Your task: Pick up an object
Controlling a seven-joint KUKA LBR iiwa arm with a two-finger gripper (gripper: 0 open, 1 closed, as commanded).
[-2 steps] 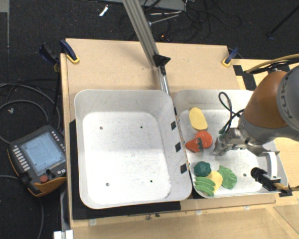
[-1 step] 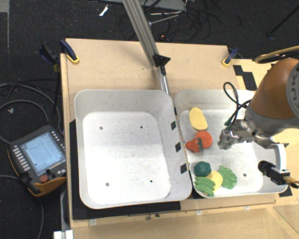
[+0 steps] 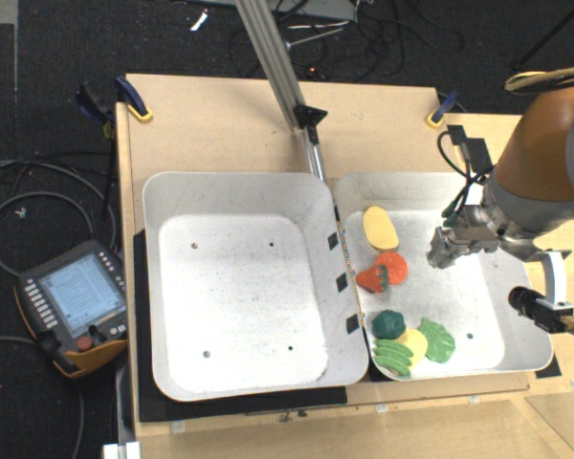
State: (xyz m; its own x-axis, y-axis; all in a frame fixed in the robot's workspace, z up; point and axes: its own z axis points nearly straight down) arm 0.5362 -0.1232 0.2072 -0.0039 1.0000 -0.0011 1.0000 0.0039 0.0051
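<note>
Hovering right of the tomato (image 3: 390,267), the end effector's (image 3: 440,255) grip state is unclear.

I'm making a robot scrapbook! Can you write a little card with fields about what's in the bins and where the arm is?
left bin: white, shallow
right bin: toy food inside
yellow toy: near the divider, farthest back
red toy: just in front of the yellow one
green toys: clustered at the front, with a small yellow piece
arm: grey and orange, from the right
tool: over the right bin, right of the red toy, fingers unclear
</note>
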